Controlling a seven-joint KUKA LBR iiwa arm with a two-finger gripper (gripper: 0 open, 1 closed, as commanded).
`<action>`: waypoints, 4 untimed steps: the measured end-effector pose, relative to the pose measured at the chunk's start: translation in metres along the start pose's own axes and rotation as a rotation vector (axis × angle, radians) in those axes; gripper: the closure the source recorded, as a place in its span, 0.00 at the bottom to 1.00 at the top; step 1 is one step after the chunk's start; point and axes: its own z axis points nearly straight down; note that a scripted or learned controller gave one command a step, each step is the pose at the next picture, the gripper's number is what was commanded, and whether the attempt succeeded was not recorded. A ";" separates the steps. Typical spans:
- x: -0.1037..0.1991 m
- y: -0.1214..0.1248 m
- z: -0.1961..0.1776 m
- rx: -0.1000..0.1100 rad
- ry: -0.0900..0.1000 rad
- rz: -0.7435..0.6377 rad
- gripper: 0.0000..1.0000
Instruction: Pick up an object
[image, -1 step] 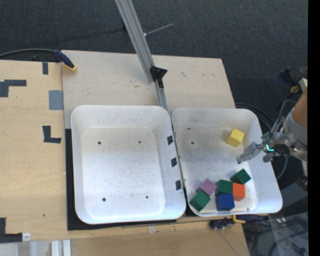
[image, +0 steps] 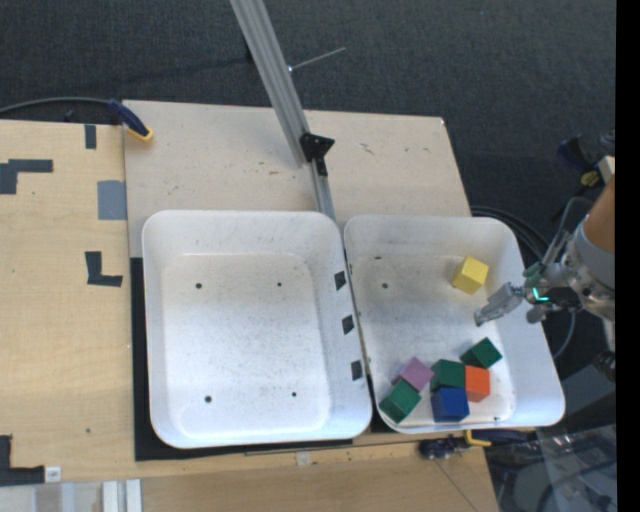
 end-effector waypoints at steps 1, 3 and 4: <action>0.010 0.000 0.048 0.005 0.001 0.001 0.00; 0.000 0.004 0.139 -0.003 -0.004 0.001 0.00; 0.001 0.003 0.128 -0.001 -0.001 0.001 1.00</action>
